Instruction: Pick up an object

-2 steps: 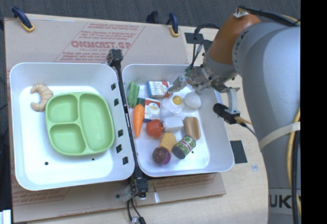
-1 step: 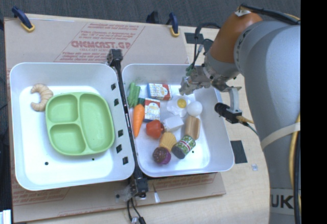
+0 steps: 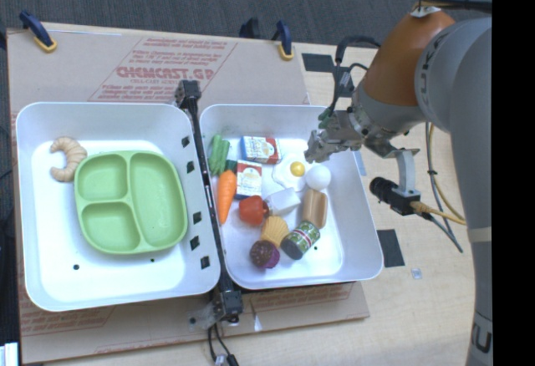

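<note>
Above the right bin, the end effector hangs at the far right edge of the toy food pile; its finger state cannot be told. Nearest objects, fried egg and white egg, lie just below-left of it.

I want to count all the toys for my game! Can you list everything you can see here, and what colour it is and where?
bins: 2, white, side by side on the bench
divided plate: 1, green, left bin
croissant: 1, tan, left bin, upper left of the plate
carrot: 1, orange, right bin, left side
tomato: 1, red, right bin, middle
fried egg: 1, white and yellow, right bin
egg: 1, white, beside the fried egg
can: 1, green label, right bin, lower part
clamps: 3, blue, back edge of the cardboard
gripper: 1, grey, over the right bin's upper right
</note>
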You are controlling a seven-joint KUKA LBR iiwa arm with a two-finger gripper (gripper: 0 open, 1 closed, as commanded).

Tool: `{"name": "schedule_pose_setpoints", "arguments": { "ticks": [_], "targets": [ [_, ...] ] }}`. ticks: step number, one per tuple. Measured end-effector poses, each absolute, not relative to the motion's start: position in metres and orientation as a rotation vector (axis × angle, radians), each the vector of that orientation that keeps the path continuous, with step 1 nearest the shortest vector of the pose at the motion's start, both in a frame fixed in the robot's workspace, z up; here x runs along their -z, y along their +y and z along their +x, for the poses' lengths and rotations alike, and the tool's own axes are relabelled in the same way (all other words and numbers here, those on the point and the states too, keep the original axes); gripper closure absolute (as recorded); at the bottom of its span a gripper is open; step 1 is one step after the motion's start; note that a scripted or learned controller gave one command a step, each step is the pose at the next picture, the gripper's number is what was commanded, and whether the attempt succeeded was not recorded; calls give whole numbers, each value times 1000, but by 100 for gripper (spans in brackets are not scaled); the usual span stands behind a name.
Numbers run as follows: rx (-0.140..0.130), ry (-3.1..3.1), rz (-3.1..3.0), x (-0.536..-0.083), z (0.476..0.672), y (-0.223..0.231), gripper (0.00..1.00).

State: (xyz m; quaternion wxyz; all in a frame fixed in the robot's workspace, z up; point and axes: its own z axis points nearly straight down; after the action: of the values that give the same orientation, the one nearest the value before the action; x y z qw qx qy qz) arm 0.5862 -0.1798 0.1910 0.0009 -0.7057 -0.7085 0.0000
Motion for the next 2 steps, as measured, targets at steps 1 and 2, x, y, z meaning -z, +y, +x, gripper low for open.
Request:
{"name": "schedule_pose_setpoints", "arguments": {
  "ticks": [1, 2],
  "targets": [
    [1, -2227, -2215, -202, 601, -179, 100],
    [0, -2227, -2215, -202, 601, -179, 0]
  ]
}}
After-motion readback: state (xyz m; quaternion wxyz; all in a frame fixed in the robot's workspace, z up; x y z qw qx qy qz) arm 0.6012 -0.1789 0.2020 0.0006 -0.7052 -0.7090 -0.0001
